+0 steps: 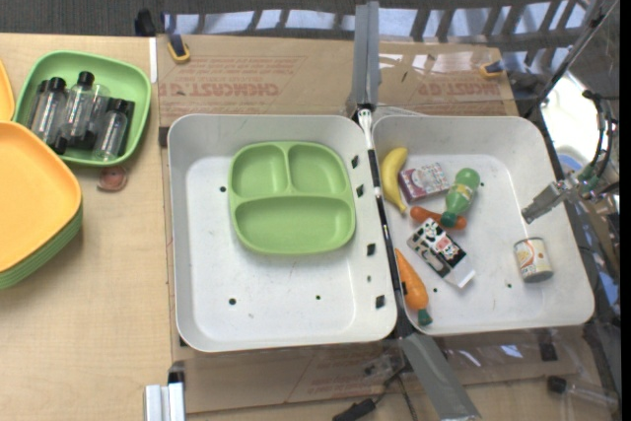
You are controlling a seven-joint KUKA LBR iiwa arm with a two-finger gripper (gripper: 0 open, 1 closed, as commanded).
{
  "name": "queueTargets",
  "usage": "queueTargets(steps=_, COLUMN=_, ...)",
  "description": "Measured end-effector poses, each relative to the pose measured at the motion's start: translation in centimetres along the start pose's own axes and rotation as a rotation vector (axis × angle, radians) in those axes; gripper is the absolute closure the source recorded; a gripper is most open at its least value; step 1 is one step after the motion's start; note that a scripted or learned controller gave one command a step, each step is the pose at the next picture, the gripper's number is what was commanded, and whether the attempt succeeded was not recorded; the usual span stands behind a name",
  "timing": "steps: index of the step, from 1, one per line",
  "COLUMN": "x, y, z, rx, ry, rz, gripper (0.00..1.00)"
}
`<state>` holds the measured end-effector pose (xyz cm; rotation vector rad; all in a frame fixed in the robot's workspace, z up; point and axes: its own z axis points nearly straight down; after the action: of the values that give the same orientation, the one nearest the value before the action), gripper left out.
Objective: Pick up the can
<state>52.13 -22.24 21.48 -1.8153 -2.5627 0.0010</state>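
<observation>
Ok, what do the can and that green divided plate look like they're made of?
The can looks like metal under a cream paper or printed label with an orange mark; its end reads pale grey, though too small to confirm. The green divided plate looks like matte moulded plastic: uniform colour, rounded rims, soft highlights.

Bench [89,340]: 2 white bins [197,311], plates [35,202].

Can [533,260] in right bin [567,306] (divided plate [292,197] in left).
</observation>
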Motion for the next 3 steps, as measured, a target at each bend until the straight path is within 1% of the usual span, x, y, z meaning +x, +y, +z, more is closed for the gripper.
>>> queueTargets(steps=1, x=3.7, y=-2.0, z=12.4, rx=-0.001, ry=0.0, rz=-0.07, gripper=0.0)
queueTargets(steps=2, x=3.6, y=-2.0, z=11.5, rx=-0.002, ry=-0.001, rz=-0.065, gripper=1.0)
queueTargets(steps=3, x=8.5, y=-1.7, z=12.4, rx=0.002, ry=0.002, rz=0.164, gripper=1.0)
